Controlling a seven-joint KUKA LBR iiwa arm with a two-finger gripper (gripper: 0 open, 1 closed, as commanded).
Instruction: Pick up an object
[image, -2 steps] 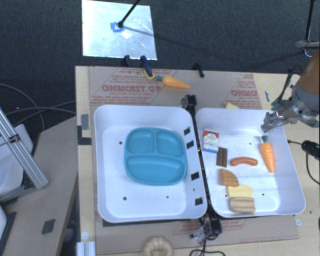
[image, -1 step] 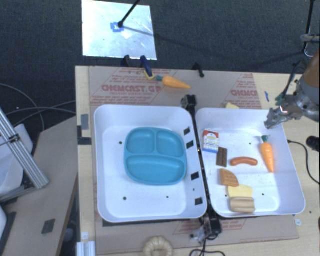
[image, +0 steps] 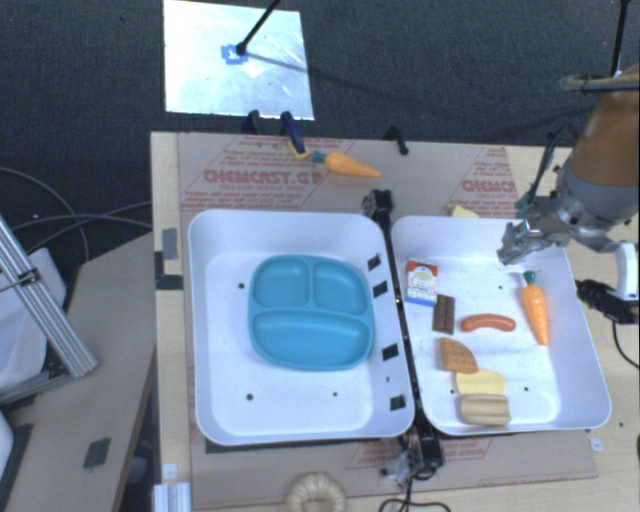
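two shallow white bins side by side on a bench topped with printed cardboard (image: 470, 170). in the left bin (image: 215, 290), a blue divided plate (image: 310, 310) near the middle. in the right bin (image: 580, 390), toy food: a small red-and-white carton (image: 421, 281) by the left wall, a dark brown bar (image: 444, 313) just below it, a sausage (image: 487, 323) to its right, a carrot (image: 536, 311) near the right wall, pointing toward the front. lower down, a brown toast-like wedge (image: 457, 354), a yellow cheese-like block (image: 482, 382) touching it, and a tan bread piece (image: 485, 409) at the front edge. something pale yellow (image: 463, 211) at the bin's back rim, too small to name. a second carrot (image: 345, 164) outside the bins on the cardboard's back edge, beside a blue-handled object (image: 292, 131). a pretzel-like ring (image: 318, 493) at the bench's front edge. grey arm reaching in from the right, gripper (image: 518, 248) over the back right part of the right bin, just above the carrot's green top, nothing seen between its prongs. open or closed: cannot tell.
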